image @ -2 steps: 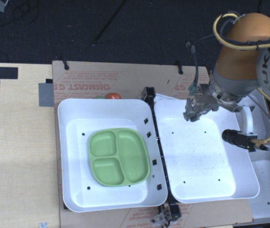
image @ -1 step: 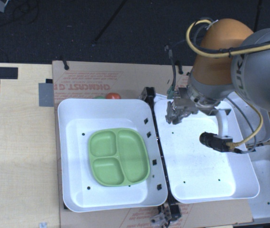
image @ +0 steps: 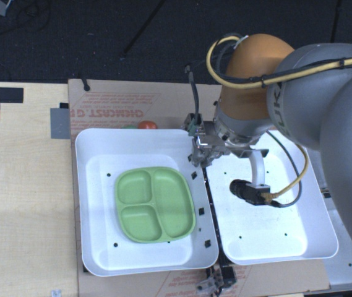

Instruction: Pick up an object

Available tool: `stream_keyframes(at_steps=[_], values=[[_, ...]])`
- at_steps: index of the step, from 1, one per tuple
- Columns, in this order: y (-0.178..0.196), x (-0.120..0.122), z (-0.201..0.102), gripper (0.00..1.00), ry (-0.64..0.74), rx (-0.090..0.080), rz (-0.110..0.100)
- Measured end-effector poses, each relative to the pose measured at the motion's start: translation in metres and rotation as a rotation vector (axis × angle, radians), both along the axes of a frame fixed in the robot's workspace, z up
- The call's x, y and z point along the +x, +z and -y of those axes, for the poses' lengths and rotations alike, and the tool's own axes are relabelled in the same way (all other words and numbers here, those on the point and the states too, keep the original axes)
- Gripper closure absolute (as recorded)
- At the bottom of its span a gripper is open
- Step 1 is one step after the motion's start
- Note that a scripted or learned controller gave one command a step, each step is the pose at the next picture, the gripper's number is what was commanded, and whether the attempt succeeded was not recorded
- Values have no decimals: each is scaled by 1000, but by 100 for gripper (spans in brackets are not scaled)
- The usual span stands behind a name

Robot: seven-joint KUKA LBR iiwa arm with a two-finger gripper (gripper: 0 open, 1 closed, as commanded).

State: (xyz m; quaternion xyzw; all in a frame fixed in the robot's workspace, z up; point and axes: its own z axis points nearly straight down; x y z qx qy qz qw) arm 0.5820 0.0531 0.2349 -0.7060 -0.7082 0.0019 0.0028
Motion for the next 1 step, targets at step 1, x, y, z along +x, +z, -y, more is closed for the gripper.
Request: stream_keyframes(at_steps=[1], values=[[-2, -8, -56, 100, 2, 0, 1]])
